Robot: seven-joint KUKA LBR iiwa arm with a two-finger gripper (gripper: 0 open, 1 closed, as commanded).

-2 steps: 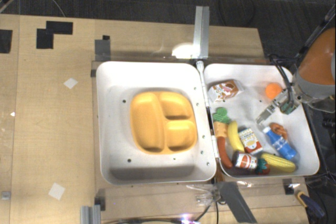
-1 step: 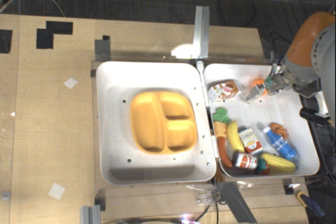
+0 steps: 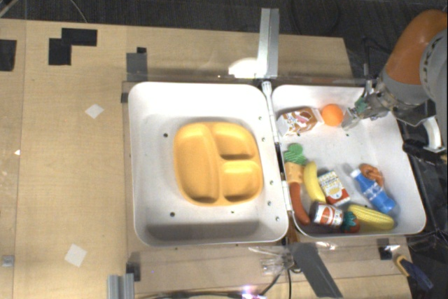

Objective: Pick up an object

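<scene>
My gripper [image 3: 355,113] hangs over the far part of the right bin [image 3: 414,182], just right of a small orange fruit [image 3: 332,115]; whether it touches the fruit I cannot tell. A white snack packet [image 3: 297,122] lies left of the orange. Nearer the front lie a green toy [image 3: 295,154], a banana [image 3: 311,182], a sausage [image 3: 298,203], a juice carton [image 3: 332,187], a red can [image 3: 326,215], a corn cob [image 3: 372,217], a blue bottle [image 3: 373,193] and a brown pretzel [image 3: 370,172].
The left bin [image 3: 150,150] holds a yellow divided plate [image 3: 217,162]. A metal post [image 3: 269,42] stands behind the seam between the bins. The arm's orange band [image 3: 413,45] is at the right edge. Bare floor shows in the right bin's middle.
</scene>
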